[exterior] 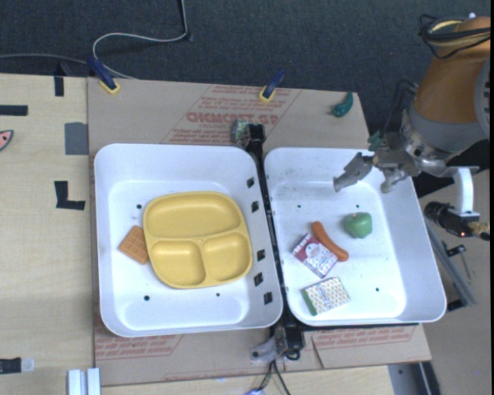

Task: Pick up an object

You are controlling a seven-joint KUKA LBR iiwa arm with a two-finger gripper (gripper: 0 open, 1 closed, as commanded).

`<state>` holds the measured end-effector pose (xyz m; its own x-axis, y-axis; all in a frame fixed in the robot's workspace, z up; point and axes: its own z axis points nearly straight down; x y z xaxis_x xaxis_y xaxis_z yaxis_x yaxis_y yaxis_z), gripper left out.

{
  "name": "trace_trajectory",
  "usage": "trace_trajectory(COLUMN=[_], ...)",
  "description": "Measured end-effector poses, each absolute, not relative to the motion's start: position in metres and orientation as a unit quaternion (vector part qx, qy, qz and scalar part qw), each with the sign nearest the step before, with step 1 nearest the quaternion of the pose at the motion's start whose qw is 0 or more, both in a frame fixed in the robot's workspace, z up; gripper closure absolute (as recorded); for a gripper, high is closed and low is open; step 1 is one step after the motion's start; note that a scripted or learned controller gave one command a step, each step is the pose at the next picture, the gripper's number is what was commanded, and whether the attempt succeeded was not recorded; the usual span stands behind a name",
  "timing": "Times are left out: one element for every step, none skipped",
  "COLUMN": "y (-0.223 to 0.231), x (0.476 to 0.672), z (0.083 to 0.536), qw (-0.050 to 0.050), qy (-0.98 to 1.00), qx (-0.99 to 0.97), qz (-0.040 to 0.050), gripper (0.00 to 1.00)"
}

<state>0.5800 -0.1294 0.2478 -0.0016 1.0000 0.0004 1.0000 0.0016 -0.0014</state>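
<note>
End effector (370, 174), fingers spread apart and holding nothing, hangs above the right bin (420, 245) toward its 1 o'clock corner, so I judge a straight drop onto the green object (358, 225) at its 6 o'clock best, with bare floor around it and the rim near at 3 o'clock.

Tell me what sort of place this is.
Probably a robot-grasping lab bench, not a kitchen: two white bins sit on clamped cardboard, toy-like items such as a green pepper lie in one, and a KUKA arm's gripper hangs above.
</note>
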Motion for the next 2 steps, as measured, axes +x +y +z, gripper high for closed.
trace_trajectory(y=[-0.151, -0.108], x=[0.564, 0.544], z=[0.110, 0.086], qw=[0.000, -0.002], qy=[-0.707, -0.707], qx=[-0.707, -0.707], qz=[0.0000, -0.0008], gripper=[0.00, 0.00])
